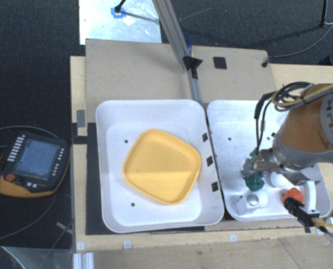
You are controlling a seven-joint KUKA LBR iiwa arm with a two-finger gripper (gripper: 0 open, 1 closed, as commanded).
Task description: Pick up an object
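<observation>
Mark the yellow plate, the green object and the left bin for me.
Yellow plate (162, 166): camera view, centre of its face.
Green object (254, 181): camera view, its middle.
Left bin (155, 114): camera view, bare white part beyond the plate.

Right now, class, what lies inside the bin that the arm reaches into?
A small green thing by the gripper, a white piece and an orange piece. The arm covers the bin's right side, so anything under it is hidden.
</observation>
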